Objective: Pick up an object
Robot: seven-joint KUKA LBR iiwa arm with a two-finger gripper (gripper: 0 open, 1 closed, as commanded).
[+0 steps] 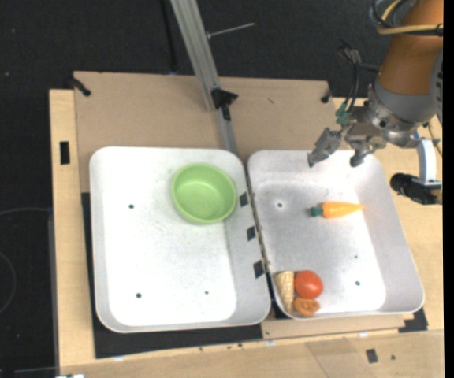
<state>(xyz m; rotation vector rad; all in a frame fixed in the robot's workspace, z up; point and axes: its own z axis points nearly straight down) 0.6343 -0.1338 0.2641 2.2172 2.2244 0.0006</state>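
An orange toy carrot (337, 209) with a green top lies in the right bin (369, 290), toward its far side. A red tomato (309, 283) sits near the bin's front left corner, with a tan cone-shaped piece (285, 288) on its left and a small orange-brown piece (306, 307) in front of it. My gripper (338, 157) hangs above the right bin's far edge, up and slightly left of the carrot. Its two fingers are spread apart with nothing between them.
A green bowl (204, 194) stands in the left bin (132, 290), toward its far right. A slanted metal pole (199, 53) rises behind the bins. A black fitting (414, 186) sits beside the right bin's right edge.
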